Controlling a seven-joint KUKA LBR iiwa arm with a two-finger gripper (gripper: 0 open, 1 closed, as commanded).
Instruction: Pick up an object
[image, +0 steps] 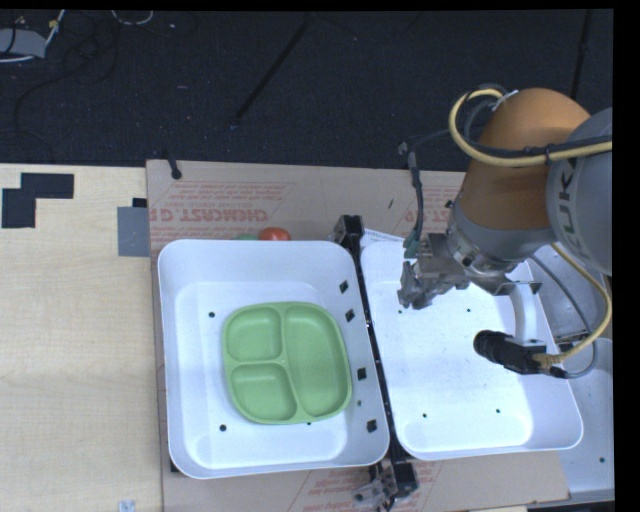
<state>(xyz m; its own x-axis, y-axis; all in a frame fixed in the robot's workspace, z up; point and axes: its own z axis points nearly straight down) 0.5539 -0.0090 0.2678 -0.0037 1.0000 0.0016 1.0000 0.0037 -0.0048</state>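
Left of my gripper, across the divider: green plate. Finger state unreadable. I'd open wide, then approach its rim.

The pale wood counter carries a brown cardboard sheet. Two shallow white bins lie on the sheet, side by side: the left bin and the right bin. A small red-orange object sits just behind the left bin.
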